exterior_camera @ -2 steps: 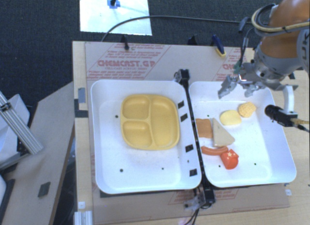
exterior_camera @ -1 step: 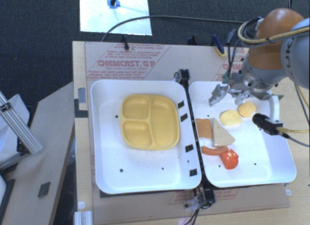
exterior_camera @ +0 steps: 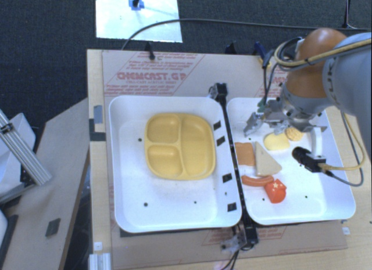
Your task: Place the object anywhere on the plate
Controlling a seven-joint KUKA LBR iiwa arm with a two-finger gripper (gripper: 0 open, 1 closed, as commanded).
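Observation:
A yellow divided plate [exterior_camera: 179, 146] lies in the left bin [exterior_camera: 131, 205]. My gripper [exterior_camera: 263, 125] hovers low over the far part of the right bin [exterior_camera: 325, 205], open, with nothing between its fingers. Just below and right of it lie a pale yellow piece [exterior_camera: 276, 141] and a small tan ridged piece [exterior_camera: 294, 133]. Nearer the divider are a brown slice [exterior_camera: 245, 154] and a pale wedge [exterior_camera: 267, 162]. An orange sausage [exterior_camera: 256, 180] and a red piece [exterior_camera: 275, 191] sit toward the front.
A black-clipped divider [exterior_camera: 229, 158] separates the two bins. The arm enters from the right above the right bin's far corner. A cardboard sheet [exterior_camera: 157, 71] lies behind the bins.

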